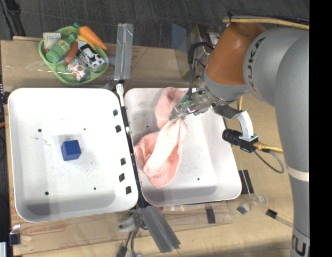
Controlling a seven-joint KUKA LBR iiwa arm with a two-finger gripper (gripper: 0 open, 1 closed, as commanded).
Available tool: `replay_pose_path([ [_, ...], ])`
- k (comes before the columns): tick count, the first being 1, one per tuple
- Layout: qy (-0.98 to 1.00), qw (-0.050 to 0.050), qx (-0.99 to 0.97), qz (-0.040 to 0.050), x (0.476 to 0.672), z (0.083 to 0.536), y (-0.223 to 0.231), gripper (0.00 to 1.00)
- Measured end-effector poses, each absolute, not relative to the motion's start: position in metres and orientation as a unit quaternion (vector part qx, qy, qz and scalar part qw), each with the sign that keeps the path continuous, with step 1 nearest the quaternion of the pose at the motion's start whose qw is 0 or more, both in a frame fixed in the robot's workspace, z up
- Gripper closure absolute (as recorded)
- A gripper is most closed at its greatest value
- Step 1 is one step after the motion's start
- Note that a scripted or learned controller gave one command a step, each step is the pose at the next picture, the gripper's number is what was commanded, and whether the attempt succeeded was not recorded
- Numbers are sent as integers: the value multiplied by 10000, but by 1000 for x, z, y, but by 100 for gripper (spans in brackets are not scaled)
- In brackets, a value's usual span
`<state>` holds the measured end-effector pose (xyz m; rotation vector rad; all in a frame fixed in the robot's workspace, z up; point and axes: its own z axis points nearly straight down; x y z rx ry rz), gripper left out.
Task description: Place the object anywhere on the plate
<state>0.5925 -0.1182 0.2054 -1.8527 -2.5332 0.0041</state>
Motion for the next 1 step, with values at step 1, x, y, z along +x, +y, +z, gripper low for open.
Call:
replay_pose_path([
  [1,-8087,16,-5882,11,593,230,-118,100],
])
